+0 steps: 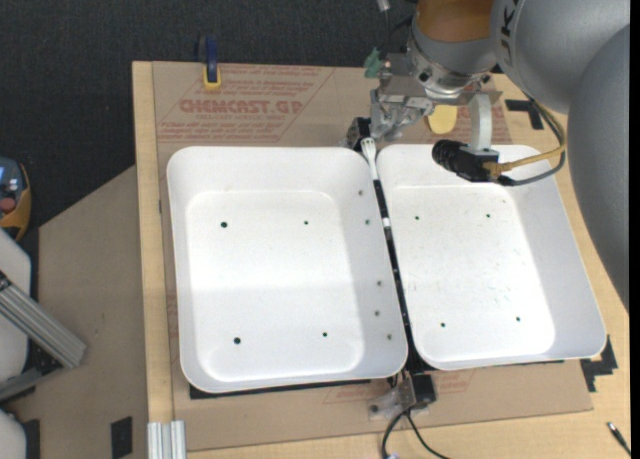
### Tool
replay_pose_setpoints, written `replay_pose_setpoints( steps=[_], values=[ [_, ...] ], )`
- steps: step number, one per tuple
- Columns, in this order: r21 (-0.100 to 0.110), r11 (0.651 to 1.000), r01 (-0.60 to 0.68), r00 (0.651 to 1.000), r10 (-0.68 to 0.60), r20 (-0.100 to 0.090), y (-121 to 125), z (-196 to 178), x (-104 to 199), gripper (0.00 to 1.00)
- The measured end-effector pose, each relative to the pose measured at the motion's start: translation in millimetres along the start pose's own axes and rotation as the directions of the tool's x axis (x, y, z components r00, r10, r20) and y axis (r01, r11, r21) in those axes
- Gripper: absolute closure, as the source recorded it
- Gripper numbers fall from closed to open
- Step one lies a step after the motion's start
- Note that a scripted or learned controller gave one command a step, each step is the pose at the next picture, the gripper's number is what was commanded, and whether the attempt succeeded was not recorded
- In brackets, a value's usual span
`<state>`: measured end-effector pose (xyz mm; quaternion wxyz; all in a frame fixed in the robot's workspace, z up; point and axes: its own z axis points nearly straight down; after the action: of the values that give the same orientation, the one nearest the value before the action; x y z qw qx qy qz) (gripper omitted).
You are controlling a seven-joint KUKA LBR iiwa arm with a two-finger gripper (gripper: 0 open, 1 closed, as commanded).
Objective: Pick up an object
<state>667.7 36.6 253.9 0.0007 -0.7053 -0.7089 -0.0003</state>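
Cannot tell whether gripper (pixel 392 125) is open or closed, low at upper centre over the meeting rims. Pale yellow object (pixel 441 118) just right of it, beyond right bin (pixel 560 277). Could strike the rims or close on nothing.

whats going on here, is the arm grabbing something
A grey KUKA arm reaches in from the right over two shallow white bins. Its gripper hangs near the far edge of the bench, about where the left bin and the right bin meet. A small yellowish object sits just behind the gripper, past the right bin's far rim. Nothing can be seen between the fingers, so no pickup is evident yet.
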Motion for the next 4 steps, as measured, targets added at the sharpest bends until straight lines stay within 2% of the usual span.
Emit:
replay_pose_setpoints(
  steps=[1, 2, 3, 4],
  values=[
    [0.000, 1.000, -0.006, 1.000, 0.006, 0.001, -25, -35, -6, 1.00],
    [-0.008, 1.000, -0.008, 1.000, 0.008, 0.003, -19, -86, -44, 1.00],
    [0.006, 1.000, 0.001, 1.000, -0.001, 0.000, -6, -23, 32, 1.00],
    [-0.005, 1.000, -0.006, 1.000, 0.006, 0.001, -24, -64, 20, 1.00]
  ],
)
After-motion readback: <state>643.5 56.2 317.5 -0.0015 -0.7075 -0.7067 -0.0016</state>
